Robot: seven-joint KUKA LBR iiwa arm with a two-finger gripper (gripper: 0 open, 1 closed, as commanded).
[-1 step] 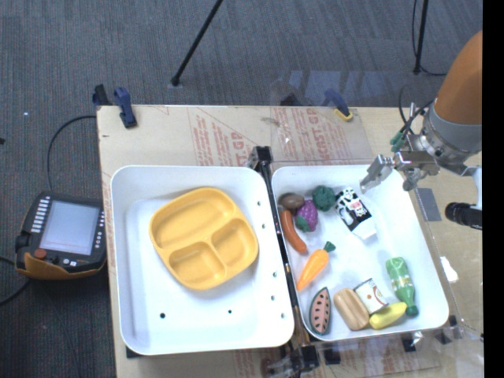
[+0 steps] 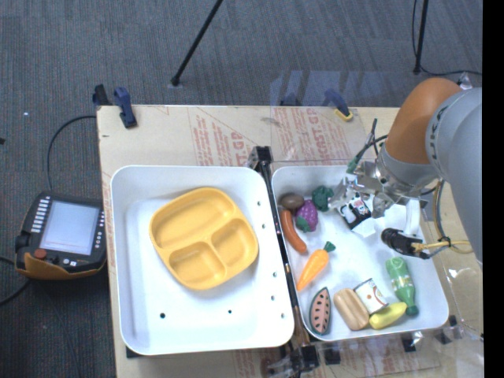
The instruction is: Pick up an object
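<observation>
**Pincer low over the right bin, no catch confirmed**

Reaching in from the right, with the pincer (image 2: 361, 203) down at the upper middle of the right bin (image 2: 437, 290), close above the bin floor. Cannot tell whether apart or together: too small and cluttered there, with black-and-white parts around the tip. Nothing clearly seen between them, so no hold claimed.

Judged to be at the descend-and-grasp step, lift not yet done. Nearest candidates: the purple grapes (image 2: 307, 215) and the green broccoli-like piece (image 2: 322, 197), both just left of the pincer. Next move likely calls for settling squarely over one item, closing, then rising straight, clear of the bin wall.

Right bin contents: a brown rounded piece (image 2: 290, 201) at top left, a sausage (image 2: 293, 231) along the left wall, a carrot (image 2: 313, 265) near the middle, a watermelon slice (image 2: 320, 310), a bread roll (image 2: 350, 309), a small can (image 2: 370, 294), a green bottle (image 2: 402, 283) and a yellow lemon-like piece (image 2: 387, 316) toward the near edge.

Left bin (image 2: 134, 305) on the worktop (image 2: 197, 128): one yellow divided plate (image 2: 203, 237), nothing on it.
</observation>
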